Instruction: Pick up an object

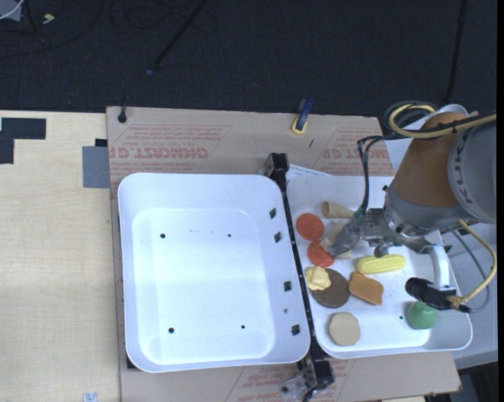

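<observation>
The gripper (346,239) is down in the right bin (453,335), among toy food; whether it is spread or pinched I cannot tell. Just left of it lie two red-orange discs (311,226) — one touching its tip. Right of it sits a yellow corn cob (381,265), below it a brown disc (331,291) and an orange piece (366,289). The left bin (143,224) lies well to its left.

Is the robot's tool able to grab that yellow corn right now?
Probably yes. The tool hangs in the right bin just left of the corn, and nothing lies on top of the corn.
</observation>
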